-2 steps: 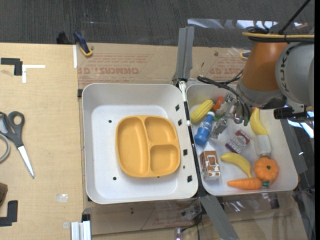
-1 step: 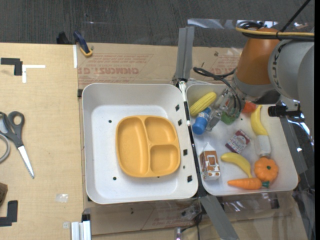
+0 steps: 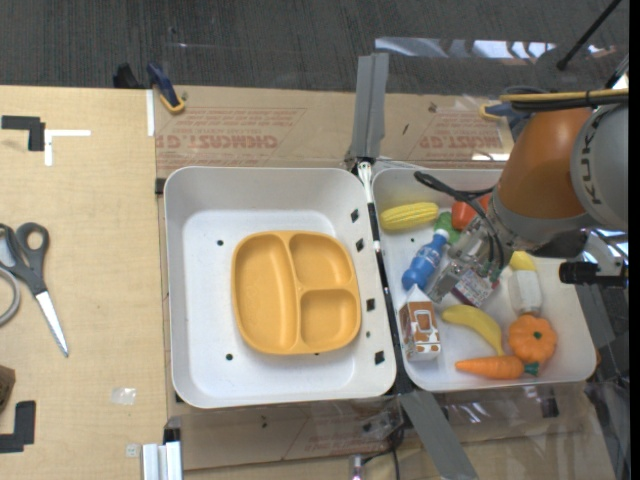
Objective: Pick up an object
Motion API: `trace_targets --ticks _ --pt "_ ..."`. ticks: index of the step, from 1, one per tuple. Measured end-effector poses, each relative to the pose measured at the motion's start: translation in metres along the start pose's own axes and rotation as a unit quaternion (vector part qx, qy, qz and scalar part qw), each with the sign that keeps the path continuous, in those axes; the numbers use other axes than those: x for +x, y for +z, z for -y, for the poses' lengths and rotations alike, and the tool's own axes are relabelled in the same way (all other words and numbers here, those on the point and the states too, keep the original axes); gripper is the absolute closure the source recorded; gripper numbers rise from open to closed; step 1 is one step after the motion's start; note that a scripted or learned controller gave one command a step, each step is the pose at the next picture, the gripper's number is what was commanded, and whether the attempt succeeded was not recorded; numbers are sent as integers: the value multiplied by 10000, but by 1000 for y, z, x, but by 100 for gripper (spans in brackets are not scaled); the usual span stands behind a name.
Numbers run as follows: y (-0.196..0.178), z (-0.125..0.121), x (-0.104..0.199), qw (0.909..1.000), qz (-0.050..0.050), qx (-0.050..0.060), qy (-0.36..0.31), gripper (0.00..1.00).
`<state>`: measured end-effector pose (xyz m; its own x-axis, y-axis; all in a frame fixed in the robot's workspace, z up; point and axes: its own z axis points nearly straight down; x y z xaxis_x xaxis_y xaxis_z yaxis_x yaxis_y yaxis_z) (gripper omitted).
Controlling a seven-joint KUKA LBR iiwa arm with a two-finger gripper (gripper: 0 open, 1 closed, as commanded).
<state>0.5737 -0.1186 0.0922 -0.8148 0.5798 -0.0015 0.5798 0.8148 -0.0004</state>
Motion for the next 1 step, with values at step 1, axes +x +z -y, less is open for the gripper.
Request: trace_targets --ticks 1 --pt "-3 42 83 9990 87 -13 449 0"
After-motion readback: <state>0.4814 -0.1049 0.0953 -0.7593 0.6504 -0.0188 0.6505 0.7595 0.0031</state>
